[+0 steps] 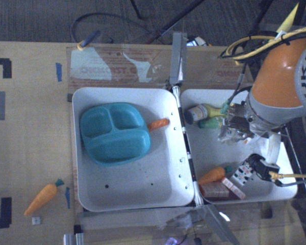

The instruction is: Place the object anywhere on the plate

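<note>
Loose carrot on bench; small carrot beside plate, long axis left-right; hand state unclear.

I see left bin floor bare below and right of teal plate; easy passage there. Small carrot touches plate's right edge. Right bin crowded: bottle at top, second carrot and box near bottom wall. Divider rims between bins.
</note>
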Robot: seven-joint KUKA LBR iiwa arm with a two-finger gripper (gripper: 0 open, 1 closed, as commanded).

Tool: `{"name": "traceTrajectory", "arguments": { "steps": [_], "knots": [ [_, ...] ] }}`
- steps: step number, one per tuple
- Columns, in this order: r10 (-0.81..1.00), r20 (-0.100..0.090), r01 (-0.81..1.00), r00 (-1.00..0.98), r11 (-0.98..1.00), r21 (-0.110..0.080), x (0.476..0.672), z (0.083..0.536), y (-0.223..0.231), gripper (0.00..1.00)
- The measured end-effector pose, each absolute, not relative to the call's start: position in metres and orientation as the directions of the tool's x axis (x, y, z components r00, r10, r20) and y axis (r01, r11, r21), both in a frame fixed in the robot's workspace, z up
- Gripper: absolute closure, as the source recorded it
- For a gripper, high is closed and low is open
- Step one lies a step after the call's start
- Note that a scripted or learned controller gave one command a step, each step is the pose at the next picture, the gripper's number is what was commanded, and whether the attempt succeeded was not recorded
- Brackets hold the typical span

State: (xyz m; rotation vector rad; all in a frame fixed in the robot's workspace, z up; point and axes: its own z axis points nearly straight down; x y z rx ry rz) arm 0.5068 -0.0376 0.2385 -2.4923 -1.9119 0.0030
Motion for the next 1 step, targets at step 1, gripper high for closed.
{"name": "traceTrajectory", "arguments": {
  "steps": [1],
  "knots": [
    [0.977, 0.0, 0.977, 0.214, -0.214, -0.003, 0.4966, 0.1838, -0.0206, 1.0]
  ]
}}
